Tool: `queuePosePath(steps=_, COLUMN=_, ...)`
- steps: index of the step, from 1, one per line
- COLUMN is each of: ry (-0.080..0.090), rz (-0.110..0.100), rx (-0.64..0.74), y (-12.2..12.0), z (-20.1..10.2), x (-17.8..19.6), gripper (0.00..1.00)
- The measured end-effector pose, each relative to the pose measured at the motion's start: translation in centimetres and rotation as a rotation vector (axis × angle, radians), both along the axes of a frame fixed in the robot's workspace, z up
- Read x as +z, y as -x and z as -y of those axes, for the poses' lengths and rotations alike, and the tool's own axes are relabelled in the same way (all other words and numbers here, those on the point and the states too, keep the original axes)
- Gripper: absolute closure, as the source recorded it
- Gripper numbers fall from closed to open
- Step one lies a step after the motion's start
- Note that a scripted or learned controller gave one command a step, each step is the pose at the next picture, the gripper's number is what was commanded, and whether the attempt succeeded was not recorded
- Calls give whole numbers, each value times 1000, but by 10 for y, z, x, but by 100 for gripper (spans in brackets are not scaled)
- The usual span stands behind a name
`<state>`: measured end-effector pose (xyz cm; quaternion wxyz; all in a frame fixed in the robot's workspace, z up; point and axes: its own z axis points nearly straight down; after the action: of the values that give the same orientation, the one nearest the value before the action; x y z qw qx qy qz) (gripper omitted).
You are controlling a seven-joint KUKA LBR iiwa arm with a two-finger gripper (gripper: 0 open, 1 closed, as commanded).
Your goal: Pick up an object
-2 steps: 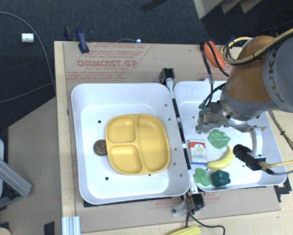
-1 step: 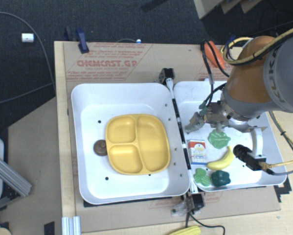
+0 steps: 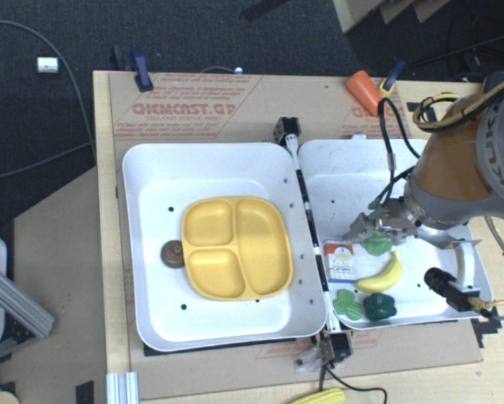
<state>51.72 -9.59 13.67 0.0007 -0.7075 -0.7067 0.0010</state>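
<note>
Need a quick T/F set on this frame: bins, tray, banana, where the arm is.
1. The yellow divided tray lies in the left bin. True.
2. The banana lies on the yellow tray. False: it lies in the right bin, near the front.
3. A small brown round object sits beside the tray's left edge. True.
4. The gripper is over the left bin. False: it is over the right bin, just above a green item.
5. A small carton lies just left of the banana. True.
6. The dark green item sits in the back corner of the right bin. False: it is at the front edge.
</note>
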Motion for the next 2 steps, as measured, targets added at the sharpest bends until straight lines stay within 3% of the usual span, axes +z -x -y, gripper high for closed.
queuePosePath(steps=1, ry=0, rz=1, rx=-1, y=39, z=40, x=-53, gripper=0)
queuePosePath(steps=2, ry=-1, rz=3, rx=3, y=-29, z=38, x=-52, gripper=0)
